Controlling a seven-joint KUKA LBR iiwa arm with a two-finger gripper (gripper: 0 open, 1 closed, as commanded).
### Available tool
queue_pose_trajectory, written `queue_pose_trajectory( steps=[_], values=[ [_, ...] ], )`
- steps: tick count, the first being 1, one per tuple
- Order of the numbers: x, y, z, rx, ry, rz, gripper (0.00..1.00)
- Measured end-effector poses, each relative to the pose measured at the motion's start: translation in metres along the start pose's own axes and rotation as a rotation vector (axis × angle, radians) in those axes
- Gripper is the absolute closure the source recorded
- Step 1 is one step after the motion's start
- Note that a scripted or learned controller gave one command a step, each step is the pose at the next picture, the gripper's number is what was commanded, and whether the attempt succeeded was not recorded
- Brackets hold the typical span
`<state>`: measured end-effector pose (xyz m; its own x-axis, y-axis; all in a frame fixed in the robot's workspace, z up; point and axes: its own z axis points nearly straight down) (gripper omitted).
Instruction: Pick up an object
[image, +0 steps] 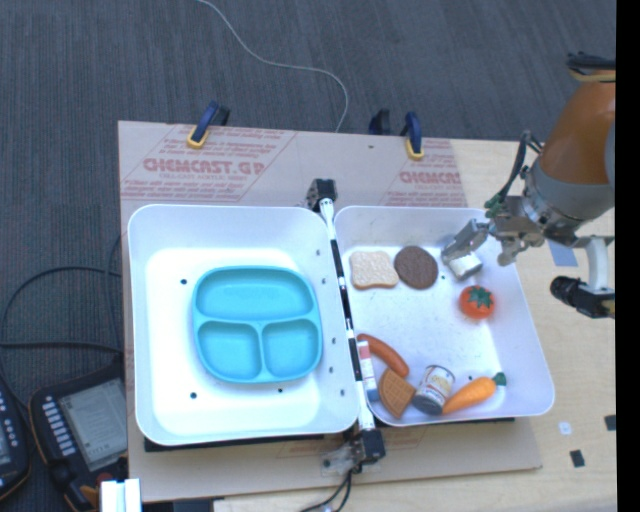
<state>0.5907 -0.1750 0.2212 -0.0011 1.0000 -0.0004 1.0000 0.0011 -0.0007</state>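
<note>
**Tally of items in the two bins**

Two white bins: left bin (160, 400), right bin (520, 350). Left: one blue divided plate (258, 323). Right: one bread slice (373, 270), one brown cookie (416, 267), one tomato (477, 302), one sausage (386, 353), one waffle piece (395, 394), one can (434, 388), one carrot (472, 393). Seven food items.

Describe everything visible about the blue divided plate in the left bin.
The blue divided plate is a light-blue rounded rectangle, smooth and plastic-looking, with a raised rim and three compartments: one wide section along the far side and two smaller ones nearer the camera. It lies flat and upright, roughly centred on the floor of the left white bin, its edges apart from the bin walls. Nothing sits in its compartments or touches it.
</note>
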Motion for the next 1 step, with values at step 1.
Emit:
queue_pose_trajectory(
  steps=[1],
  values=[
    [0.0155, -0.0378, 0.1335, -0.005, 0.003, -0.002, 0.00]
  ],
)
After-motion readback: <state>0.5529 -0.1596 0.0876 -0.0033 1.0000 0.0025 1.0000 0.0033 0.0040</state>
